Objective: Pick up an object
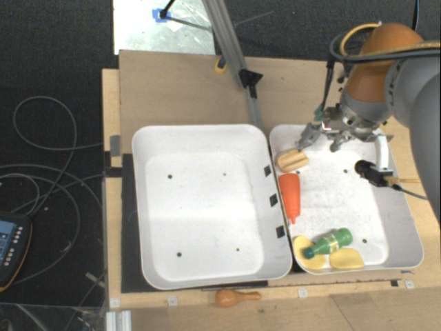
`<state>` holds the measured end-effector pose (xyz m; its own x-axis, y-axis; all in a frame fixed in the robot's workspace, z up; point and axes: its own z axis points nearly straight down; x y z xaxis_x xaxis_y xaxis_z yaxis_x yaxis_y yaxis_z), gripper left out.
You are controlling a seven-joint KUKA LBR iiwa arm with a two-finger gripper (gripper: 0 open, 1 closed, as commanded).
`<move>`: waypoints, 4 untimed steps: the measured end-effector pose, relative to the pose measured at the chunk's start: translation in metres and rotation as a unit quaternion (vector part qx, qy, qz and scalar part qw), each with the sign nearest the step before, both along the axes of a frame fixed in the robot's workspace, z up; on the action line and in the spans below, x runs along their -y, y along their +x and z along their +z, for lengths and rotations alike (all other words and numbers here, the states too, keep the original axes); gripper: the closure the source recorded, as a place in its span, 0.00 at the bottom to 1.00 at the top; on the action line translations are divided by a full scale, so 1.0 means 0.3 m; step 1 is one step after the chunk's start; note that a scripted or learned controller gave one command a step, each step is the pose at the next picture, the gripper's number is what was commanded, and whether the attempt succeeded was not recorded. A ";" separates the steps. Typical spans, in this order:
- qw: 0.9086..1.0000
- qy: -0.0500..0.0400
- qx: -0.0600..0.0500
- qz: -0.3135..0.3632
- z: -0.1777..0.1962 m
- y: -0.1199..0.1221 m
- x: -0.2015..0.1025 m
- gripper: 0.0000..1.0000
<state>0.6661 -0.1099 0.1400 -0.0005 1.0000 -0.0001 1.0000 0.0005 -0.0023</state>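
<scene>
Bread roll [291, 161] looks like the likeliest target: it lies at the top-left corner of the right bin [406, 243], just above the carrot [291, 195], which runs down along that bin's left wall. Green bottle [329, 242] sits at the bin's bottom-left, on a yellow dish [310, 261] with a yellow lemon-shaped piece [346, 258] beside it. Left bin [141, 185] sits beside the right bin, across the shared wall. A small brown pear-shaped thing [238, 296] lies on the bench below the left bin's bottom edge.

Gripper [324, 135] hovers over the right bin's top edge, just up-right of the roll, not touching it. Fingers splayed apart, nothing between them; one fingertip [303, 143] points down-left toward the roll.

My read, for doing the step well:
- shift slightly toward the bin's left wall so the roll is centred between the fingers
- straddle the roll's short axis; the long axis looks too wide
- watch the wall and the carrot tip: both close, easy to clip on descent
- go down fully before closing; a rounded roll will probably squirt out of a shallow pinch
</scene>
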 end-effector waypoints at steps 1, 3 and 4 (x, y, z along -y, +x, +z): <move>1.000 0.000 0.001 0.000 -0.168 0.001 0.000 0.00; 1.000 -0.001 0.006 0.000 0.095 0.001 0.001 1.00; 1.000 0.000 0.005 0.002 0.248 -0.006 -0.012 1.00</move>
<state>0.6644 -0.1064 0.2144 -0.0041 1.0000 -0.0010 1.0000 0.0042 0.0072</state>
